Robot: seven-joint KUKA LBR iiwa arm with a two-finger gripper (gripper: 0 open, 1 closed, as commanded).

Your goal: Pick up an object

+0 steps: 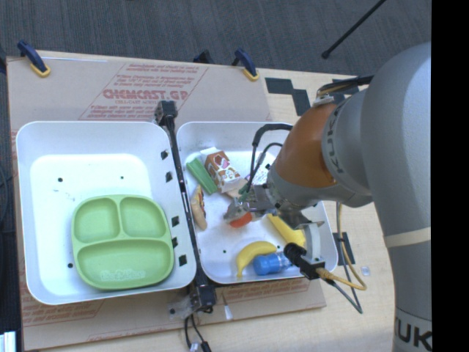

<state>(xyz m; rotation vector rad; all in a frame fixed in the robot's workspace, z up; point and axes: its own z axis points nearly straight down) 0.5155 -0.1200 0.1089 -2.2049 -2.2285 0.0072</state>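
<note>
Currently my tool (242,210) sits low in the right bin (220,266), over a red object (240,221) mid-bin; whether it is open or gripping cannot be determined. Banana (253,256) and blue bottle (270,263) crowd the near wall, while bare floor lies between the banana and the left wall.

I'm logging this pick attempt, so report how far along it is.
Done: the grey arm with the orange band has reached into the right white bin, and its end effector sits low among the items beside a small red object. In hand: nothing visibly lifted. Left: grasp and raise something; the yellow banana and blue object lie untouched.
</note>
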